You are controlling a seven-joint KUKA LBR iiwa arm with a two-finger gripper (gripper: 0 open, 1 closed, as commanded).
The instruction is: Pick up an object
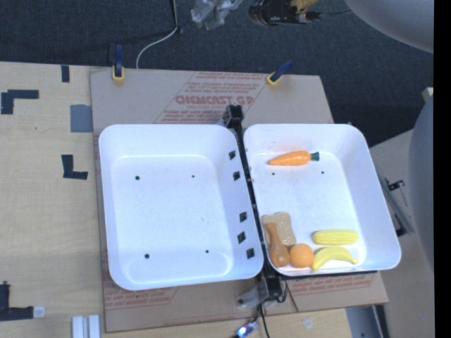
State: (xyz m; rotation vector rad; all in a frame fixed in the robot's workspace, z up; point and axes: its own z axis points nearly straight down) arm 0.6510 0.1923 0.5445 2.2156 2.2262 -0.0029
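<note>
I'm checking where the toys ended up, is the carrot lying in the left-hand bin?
No, the carrot lies in the right-hand bin, near its far wall.

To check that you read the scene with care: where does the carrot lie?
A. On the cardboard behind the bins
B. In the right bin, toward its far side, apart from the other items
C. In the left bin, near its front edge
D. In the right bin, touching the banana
B: the carrot lies alone in the far part of the right bin, while the banana sits with the other items at the near edge.
</note>
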